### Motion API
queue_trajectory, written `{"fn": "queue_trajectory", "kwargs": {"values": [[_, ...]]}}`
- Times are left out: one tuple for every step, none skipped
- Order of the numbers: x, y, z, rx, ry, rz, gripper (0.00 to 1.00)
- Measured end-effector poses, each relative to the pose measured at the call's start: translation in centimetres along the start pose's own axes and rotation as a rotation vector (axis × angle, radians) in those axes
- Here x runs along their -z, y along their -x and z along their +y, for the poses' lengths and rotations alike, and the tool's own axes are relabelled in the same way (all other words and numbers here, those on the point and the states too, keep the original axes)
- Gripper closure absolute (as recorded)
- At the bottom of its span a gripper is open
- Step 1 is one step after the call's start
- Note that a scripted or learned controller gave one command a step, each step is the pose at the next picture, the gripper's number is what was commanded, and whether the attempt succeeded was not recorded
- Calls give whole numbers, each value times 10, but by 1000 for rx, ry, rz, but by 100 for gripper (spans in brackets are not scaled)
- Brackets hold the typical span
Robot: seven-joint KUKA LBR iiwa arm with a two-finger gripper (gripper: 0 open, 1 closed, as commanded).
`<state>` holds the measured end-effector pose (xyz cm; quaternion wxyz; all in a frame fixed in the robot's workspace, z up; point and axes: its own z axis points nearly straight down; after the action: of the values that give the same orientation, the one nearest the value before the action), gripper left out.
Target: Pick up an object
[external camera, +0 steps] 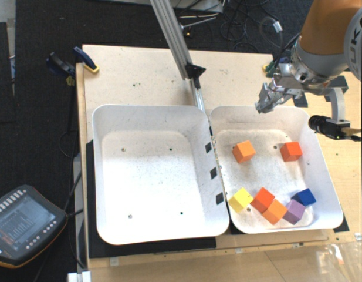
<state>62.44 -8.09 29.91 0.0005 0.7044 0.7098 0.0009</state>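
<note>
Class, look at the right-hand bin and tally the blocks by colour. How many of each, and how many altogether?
Orange blocks: 2
Red-orange blocks: 2
Yellow block: 1
Blue block: 1
Purple block: 1
Total: 7, all in the right bin.

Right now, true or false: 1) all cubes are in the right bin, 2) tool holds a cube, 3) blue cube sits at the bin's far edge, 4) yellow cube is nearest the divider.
1) True: the right bin holds every cube.
2) False: the tool hangs above the bin's far rim, nothing between its fingers.
3) False: the blue cube lies near the front right corner.
4) True: the yellow cube is closest to the divider.
</note>
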Motion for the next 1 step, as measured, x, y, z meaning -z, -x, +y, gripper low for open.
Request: {"fn": "queue_trajectory", "kwargs": {"values": [[-3, -54, 6, 1, -2, 1, 100]]}}
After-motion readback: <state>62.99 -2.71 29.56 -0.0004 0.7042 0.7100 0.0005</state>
